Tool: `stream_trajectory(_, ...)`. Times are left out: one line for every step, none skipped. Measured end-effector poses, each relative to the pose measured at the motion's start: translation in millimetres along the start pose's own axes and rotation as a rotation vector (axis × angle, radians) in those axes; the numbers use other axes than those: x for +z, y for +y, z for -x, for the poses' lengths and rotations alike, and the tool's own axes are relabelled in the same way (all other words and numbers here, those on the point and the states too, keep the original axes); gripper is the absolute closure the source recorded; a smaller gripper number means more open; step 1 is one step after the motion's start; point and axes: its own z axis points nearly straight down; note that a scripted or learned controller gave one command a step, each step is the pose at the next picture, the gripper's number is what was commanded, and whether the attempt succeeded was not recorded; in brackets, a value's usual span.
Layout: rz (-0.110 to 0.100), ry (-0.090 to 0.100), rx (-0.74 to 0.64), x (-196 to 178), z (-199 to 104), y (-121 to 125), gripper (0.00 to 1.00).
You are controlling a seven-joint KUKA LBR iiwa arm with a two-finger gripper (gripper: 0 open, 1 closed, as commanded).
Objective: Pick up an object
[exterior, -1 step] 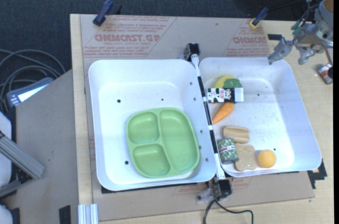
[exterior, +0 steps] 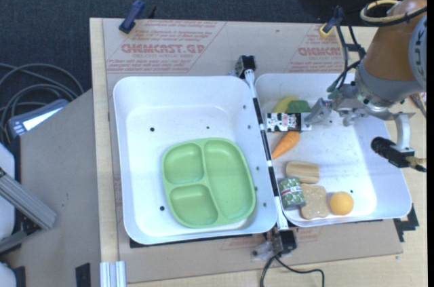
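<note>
Hovering over the right bin (exterior: 380,207), your gripper (exterior: 319,112) hangs low at the far end; whether it is spread or closed cannot be told. Just beside it: yellow-green toy (exterior: 290,104), black-and-white box (exterior: 283,121). Nearer you from it: carrot (exterior: 285,143), bread roll (exterior: 302,171), green packet (exterior: 291,190), cracker (exterior: 314,201), orange ball (exterior: 340,203), loosely spread, likely for single picks. Left bin (exterior: 135,102): green divided tray (exterior: 207,182).

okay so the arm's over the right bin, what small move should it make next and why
Probably lower the gripper slightly toward the left, onto the yellow-green toy and black-and-white box close beside it. It sits above the right bin, and nothing shows between its fingers, so no pick has been made yet.
</note>
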Motion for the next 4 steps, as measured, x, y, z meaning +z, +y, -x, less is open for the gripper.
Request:
stream_trajectory(0.001, 0.000, 0.001, 58, -49, -87, 0.00)
stream_trajectory(0.003, -0.001, 0.000, 57, -53, -35, 0.00)
stream_trajectory(0.000, -0.001, 0.002, 58, -36, -88, 0.00)
stream_trajectory(-0.001, 0.000, 0.001, 58, -51, -98, 0.00)
